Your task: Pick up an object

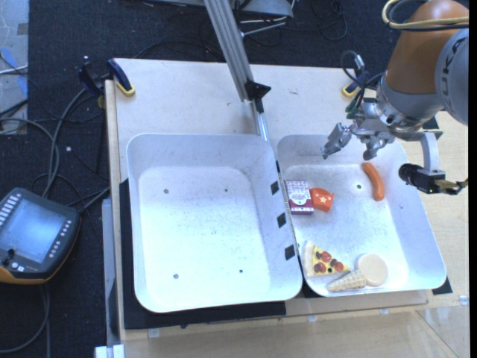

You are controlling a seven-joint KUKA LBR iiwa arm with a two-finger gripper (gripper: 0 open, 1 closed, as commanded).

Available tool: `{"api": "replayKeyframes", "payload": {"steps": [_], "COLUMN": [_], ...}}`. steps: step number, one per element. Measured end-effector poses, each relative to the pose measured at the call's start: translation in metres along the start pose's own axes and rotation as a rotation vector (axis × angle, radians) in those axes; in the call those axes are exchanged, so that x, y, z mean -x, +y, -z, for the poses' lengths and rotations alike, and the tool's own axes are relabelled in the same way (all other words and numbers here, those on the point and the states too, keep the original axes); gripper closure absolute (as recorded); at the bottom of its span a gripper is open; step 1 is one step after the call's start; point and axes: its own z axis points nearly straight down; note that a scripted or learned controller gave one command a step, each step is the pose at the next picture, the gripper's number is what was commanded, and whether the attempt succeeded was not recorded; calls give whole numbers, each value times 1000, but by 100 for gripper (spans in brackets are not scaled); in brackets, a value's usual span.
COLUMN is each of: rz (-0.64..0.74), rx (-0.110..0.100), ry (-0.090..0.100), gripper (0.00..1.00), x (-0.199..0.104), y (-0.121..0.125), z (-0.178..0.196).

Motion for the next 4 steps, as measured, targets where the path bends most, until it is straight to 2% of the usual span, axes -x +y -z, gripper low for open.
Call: {"api": "replayKeyframes", "payload": {"steps": [1, 2, 3, 4], "rz": [0, 0, 0, 0], "rx": [2, 2, 5, 8], "ry": [0, 0, -1, -1], "gripper": [0, 0, 100, 100], "x": [0, 5, 5, 2], "y": [-2, 6, 7, 4], "z": [-42, -95, -82, -39]}}
